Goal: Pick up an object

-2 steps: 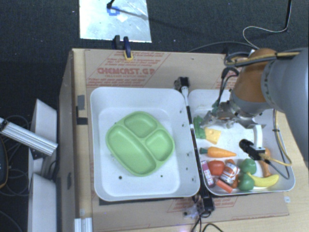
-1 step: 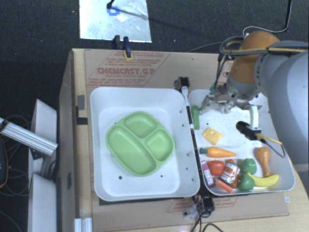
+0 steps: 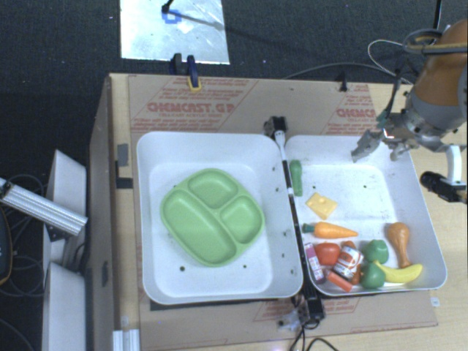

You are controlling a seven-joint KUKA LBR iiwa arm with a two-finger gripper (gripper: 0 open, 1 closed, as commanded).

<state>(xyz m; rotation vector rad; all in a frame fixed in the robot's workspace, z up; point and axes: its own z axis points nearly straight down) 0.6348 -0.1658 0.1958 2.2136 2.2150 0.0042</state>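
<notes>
Gripper hangs high at the upper right of the frame, above the far rim of the right bin, its two fingers spread apart with nothing between them. The toy food sits crowded at that bin's lower end: carrot, banana, drumstick. The cheese wedge lies apart, mid-bin, and looks the cleanest target. Best bet: centre over it, drop straight, close across its narrow side. The arm leans in from the right edge, orange band up top, wrist tilted down-left.

A divided plate sits in the left bin — toy foods crowd the right bin's near corner.
</notes>
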